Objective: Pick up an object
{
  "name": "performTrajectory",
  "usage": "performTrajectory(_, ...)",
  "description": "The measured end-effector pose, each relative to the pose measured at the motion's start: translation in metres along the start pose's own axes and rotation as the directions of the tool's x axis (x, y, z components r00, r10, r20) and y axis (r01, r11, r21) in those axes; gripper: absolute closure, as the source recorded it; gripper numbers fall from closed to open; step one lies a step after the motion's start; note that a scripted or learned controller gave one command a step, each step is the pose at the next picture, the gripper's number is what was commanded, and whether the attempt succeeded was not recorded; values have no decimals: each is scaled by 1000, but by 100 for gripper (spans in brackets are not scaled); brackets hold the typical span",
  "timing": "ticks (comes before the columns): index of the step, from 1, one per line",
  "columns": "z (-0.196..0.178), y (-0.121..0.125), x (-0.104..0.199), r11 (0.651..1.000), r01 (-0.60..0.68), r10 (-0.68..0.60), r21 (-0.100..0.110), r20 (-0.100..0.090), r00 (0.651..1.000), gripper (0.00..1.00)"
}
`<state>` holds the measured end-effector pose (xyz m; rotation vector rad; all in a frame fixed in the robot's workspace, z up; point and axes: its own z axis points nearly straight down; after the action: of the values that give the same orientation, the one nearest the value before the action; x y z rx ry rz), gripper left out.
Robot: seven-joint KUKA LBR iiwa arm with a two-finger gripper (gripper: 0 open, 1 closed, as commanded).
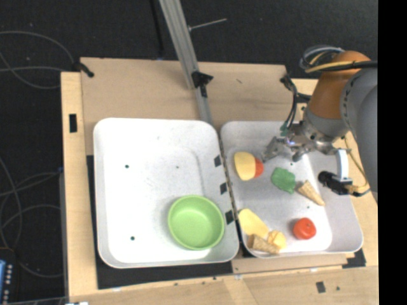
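Observation:
The right bin (343, 234) holds several toy foods. A yellow piece with a red end (246, 166) lies near its left wall. A green block (283, 179) sits in the middle, with a tan cone (310, 192) just right of it. A red tomato (304, 228) rests toward the front right, and a yellow wedge (252, 222) and a waffle-like piece (268, 241) lie at the front left. My gripper (285, 152) hangs over the back of this bin, just above the green block, open with nothing between its fingers.
The left bin (127, 151) holds a green bowl (195, 222) near its front right corner. A grey metal post (184, 49) rises behind the bins. The arm's orange band (327, 97) and grey body stand over the right bin's back right corner.

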<state>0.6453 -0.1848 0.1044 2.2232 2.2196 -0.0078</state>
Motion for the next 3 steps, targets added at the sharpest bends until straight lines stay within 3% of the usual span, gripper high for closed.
performTrajectory(1,-15,2,-1,1000,1,-1,-8,2,1000,100)
performTrajectory(3,-112,-4,6,1000,4,-4,-10,-3,1000,100)
